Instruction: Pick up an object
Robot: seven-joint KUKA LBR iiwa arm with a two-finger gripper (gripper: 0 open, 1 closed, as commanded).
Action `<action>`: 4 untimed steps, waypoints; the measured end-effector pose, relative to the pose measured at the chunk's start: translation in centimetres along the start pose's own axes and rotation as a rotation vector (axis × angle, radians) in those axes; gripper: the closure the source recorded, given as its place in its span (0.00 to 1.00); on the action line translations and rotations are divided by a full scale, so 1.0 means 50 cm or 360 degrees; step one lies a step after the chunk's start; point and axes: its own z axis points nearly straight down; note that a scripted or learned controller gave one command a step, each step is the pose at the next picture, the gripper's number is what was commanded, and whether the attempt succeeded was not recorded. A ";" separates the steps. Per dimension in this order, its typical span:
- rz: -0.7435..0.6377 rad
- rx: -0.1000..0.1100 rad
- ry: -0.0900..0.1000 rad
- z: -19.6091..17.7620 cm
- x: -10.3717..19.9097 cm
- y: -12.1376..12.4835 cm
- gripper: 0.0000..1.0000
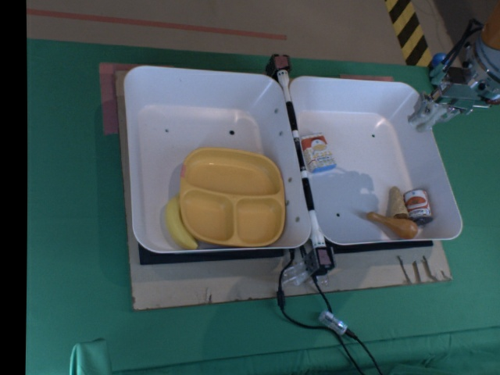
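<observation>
2 bins (148,92) | 1 tray (232,196) | 1 banana (177,226) | 1 can (418,206)

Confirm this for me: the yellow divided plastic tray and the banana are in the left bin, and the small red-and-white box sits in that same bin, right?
Not quite. The small red-and-white box lies in the right white bin, near the divider. The yellow divided plastic tray and the banana are in the left white bin, as the camera view shows.
</observation>
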 end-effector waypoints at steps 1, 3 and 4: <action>0.0001 0.0000 0.0000 -0.015 -0.025 0.084 1.00; 0.0000 -0.0001 0.0004 -0.040 0.087 0.134 0.00; 0.0003 0.0011 0.0004 0.127 -0.025 0.102 0.00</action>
